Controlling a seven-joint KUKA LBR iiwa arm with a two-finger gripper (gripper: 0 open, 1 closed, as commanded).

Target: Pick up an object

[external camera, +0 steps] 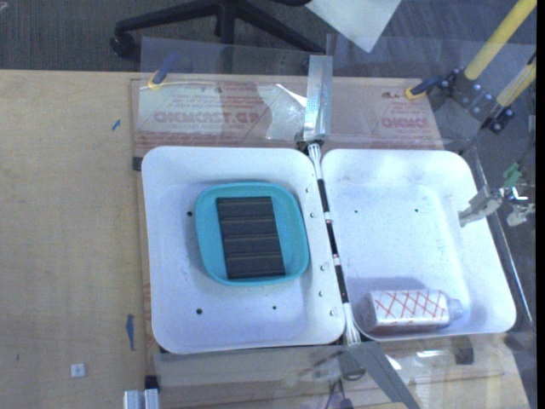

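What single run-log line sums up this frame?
left bin: teal square plate carrying dark ribbed block | right bin: red-crosshatched white bottle, lying down, near front edge | held: nothing seen

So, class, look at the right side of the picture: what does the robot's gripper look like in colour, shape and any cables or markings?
Little of it is visible. By the right rim of the right bin, the gripper appears as slim, pale silver-grey metal tapering to a narrow tip, with a small green detail behind it. Any cables or markings are too small to make out.
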